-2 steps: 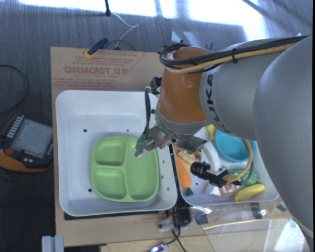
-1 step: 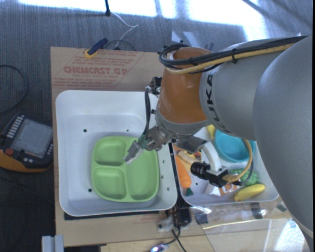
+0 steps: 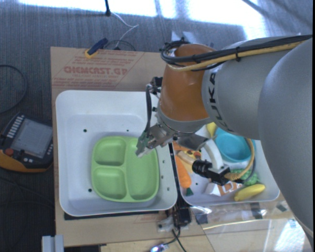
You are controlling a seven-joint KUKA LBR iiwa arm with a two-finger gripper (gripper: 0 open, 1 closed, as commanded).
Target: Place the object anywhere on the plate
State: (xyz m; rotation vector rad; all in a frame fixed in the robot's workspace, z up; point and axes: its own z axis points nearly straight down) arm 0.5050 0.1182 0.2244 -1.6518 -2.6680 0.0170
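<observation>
Gripper (image 3: 145,145) hangs over the green plate (image 3: 115,177), above the plate's right far edge, at the top of its one long compartment. We cannot tell how far it is open, and we cannot tell whether it has hold of anything: the tip is small and blurred against the plate. We cannot tell which thing is the object to be placed; nothing loose shows on the plate.

The plate has three compartments, two small ones on its left and the long one on its right. It lies flat in the left bin (image 3: 73,114), toward that bin's near right corner.

The arm (image 3: 241,98) comes in from the right, its orange band above the wall where the two bins meet.

The right bin (image 3: 270,196) is partly hidden by the arm. In it we see:
- a blue bowl (image 3: 233,146) toward its far side
- a yellow thing (image 3: 249,192) by its near edge
- an orange thing (image 3: 184,176) along its left wall
- other clutter, too hidden to name

Both bins sit on a cardboard sheet (image 3: 94,70) with red print. A pendant (image 3: 26,143) with a screen lies off the sheet, beyond its left edge.
</observation>
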